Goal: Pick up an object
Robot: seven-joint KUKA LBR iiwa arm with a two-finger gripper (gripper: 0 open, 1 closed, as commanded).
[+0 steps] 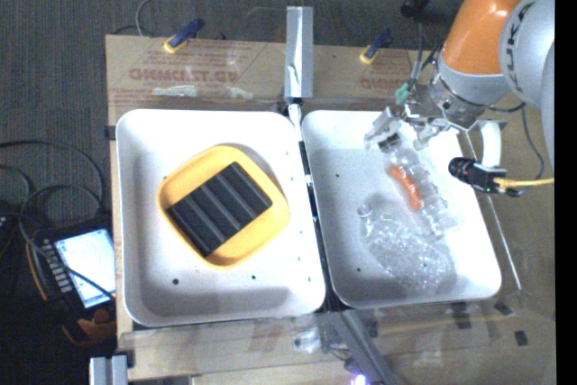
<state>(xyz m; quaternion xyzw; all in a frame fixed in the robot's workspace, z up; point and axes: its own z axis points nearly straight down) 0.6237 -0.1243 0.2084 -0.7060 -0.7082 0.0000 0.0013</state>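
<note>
a slanted overhead look at a bench with two shallow white bins side by side on a brown cardboard sheet. the left bin holds a yellow dish-like object with a black ribbed panel set into its top, lying tilted near the bin's middle. the right bin holds a clear plastic bottle with an orange band, lying on its side and pointing from the upper middle toward the lower right. just below and left of the bottle lies a crumpled clear plastic wrapper. a grey arm with an orange band reaches in from the upper right. its gripper sits over the upper part of the right bin, right at the bottle's upper end. whether it is gripping the bottle or merely beside it cannot be told. two blue clamps pin the cardboard's far edge.
</note>
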